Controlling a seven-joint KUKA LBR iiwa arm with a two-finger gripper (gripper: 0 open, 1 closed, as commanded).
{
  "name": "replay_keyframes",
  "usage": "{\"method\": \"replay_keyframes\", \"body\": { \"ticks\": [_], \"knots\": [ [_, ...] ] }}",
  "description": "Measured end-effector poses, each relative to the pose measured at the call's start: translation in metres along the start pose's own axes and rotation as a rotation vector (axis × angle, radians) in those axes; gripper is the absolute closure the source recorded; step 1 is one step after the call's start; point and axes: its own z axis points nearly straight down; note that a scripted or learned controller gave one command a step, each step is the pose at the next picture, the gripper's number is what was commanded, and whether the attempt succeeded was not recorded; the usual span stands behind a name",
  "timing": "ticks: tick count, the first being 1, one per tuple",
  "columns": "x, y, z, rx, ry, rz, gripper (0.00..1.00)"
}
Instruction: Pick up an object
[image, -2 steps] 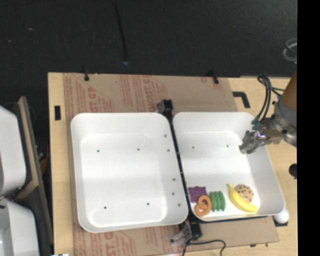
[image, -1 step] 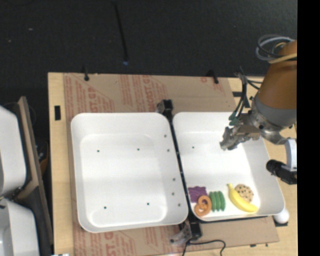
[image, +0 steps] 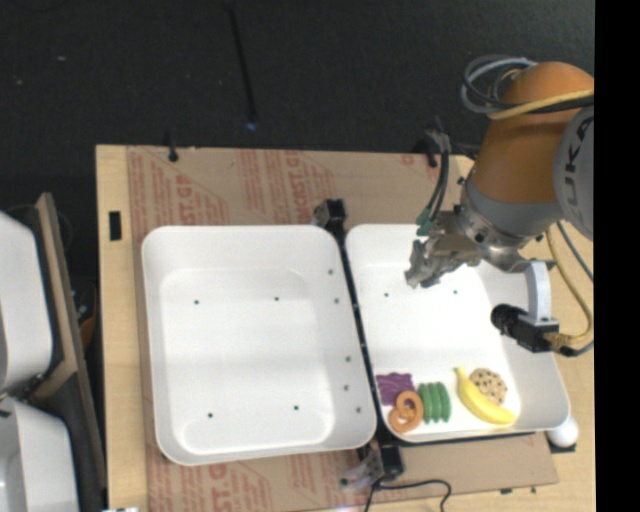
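Note:
My gripper (image: 424, 272) hangs over the upper middle of the right bin (image: 400, 310), pointing down and left, with nothing seen between its fingers. Along the front edge of that bin lie a purple piece (image: 395, 384), an orange ring (image: 406, 412), a green ridged piece (image: 434, 401), a yellow banana (image: 482, 404) and a speckled brown cookie (image: 489, 382). All of these sit well below the gripper in the view, apart from it.
The left bin (image: 250, 340) stands beside the right one, their rims touching along a central divider (image: 352, 310). Both rest on a brown cardboard sheet (image: 250, 190) on the bench. White containers (image: 20, 300) stand at the far left.

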Motion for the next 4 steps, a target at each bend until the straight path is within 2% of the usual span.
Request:
{"method": "replay_keyframes", "body": {
  "ticks": [1, 2, 3, 4],
  "knots": [
    [0.049, 0.019, 0.003, 0.000, 0.000, 0.000, 1.00],
    [0.094, 0.024, 0.016, 0.001, 0.000, 0.001, 1.00],
    [0.134, 0.035, 0.041, 0.002, -0.001, 0.002, 1.00],
    [0.133, 0.035, 0.039, 0.000, -0.001, 0.004, 0.00]
  ]
}}
